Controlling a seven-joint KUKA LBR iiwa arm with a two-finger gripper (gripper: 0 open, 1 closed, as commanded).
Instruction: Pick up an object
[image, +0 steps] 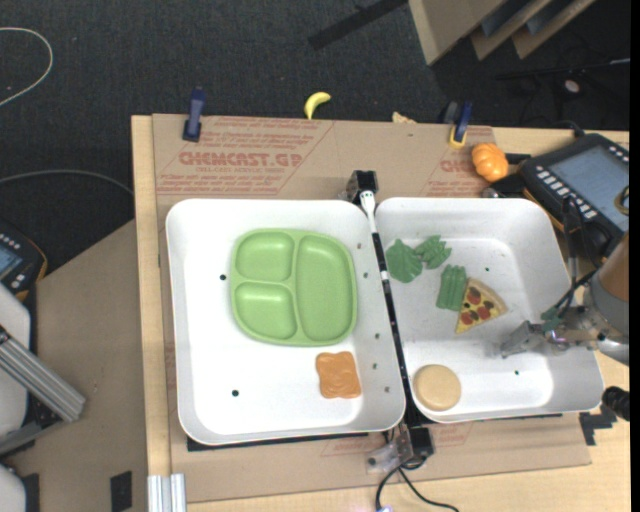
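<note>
Pincer (510, 345) low over the right bin's (520, 215) floor, reaching in from the right edge, its two thin fingers spread apart with nothing between them. Just to its far left lies a toy pizza slice (478, 306), touching a small green ridged piece (452, 288); farther still sit leafy green toy pieces (414, 257). Near and left of the pincer, a round tan disc (437, 387) rests by the bin's near wall. Any of these could serve as the object to pick up, and the pizza slice looks closest. The risks, as I judge them: the fingers sit beside the slice, not over it, so closing now would likely catch air; the slice is flat, so fingertips may slide across it or push it into the green piece. Across the divider, the left bin (200, 330) holds a green divided plate (295, 286) and an orange waffle-like toy (338, 375), both well apart from the pincer.
</note>
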